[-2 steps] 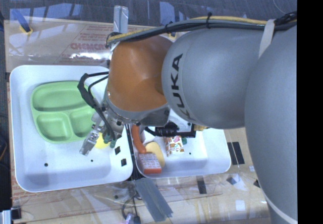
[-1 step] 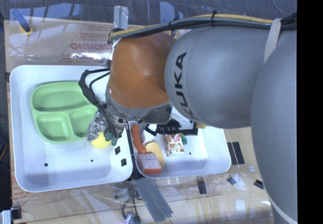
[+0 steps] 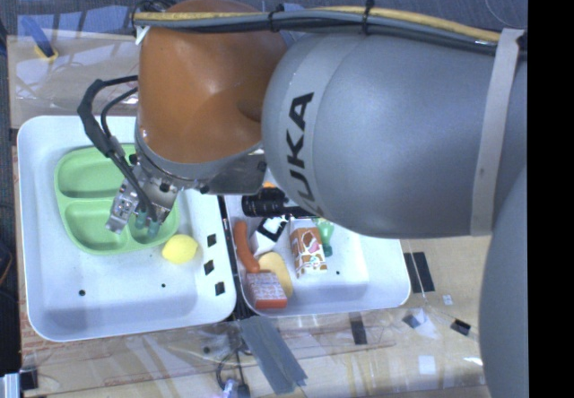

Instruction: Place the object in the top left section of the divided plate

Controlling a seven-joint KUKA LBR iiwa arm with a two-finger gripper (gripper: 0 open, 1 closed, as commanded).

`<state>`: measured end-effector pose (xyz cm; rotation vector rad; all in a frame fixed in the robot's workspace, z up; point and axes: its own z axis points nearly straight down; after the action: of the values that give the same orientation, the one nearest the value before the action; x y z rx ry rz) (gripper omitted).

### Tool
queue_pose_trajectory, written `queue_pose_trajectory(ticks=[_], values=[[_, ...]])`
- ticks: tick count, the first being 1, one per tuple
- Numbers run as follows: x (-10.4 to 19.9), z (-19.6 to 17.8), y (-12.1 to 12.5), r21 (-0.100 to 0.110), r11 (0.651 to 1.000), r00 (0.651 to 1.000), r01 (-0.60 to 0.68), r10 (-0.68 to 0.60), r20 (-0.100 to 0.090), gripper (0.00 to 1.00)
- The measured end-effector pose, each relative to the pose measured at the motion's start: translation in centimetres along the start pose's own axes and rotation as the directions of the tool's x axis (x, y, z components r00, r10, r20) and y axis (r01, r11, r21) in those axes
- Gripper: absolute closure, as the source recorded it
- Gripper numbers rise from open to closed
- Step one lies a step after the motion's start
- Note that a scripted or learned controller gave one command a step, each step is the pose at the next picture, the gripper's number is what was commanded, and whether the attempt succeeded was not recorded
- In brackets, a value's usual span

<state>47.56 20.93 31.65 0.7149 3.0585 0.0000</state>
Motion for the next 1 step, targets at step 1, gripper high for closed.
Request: queue_pose_trajectory(ticks=[1], values=[[-2.71, -4.5, -5.21, -0.001, 0.988, 0.988, -0.153, 0.153, 0.002, 1.0]])
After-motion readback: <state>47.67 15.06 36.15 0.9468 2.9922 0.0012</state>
